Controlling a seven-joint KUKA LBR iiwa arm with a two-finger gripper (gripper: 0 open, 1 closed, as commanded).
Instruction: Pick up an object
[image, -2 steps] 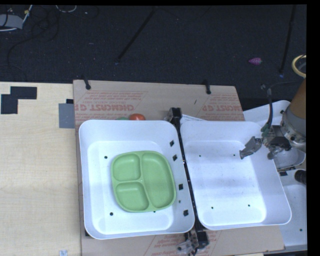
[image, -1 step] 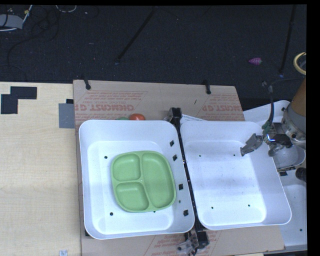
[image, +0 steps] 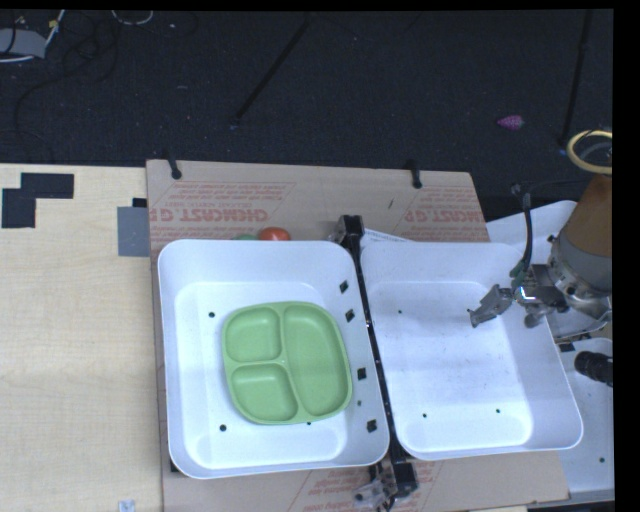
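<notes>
The left bin's (image: 190, 300) far rim hides most of a small orange-red object (image: 273, 235); the arm (image: 600, 225) runs off the right edge

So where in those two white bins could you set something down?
The right white bin has bare floor from the black divider across to the gripper. The left white bin is crowded: the green three-compartment plate leaves a border strip.

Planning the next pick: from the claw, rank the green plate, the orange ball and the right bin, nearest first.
1. Right bin: the claw hangs over its right part.
2. Green plate: in the left bin, across the divider.
3. Orange ball: behind the left bin's far rim.
</notes>
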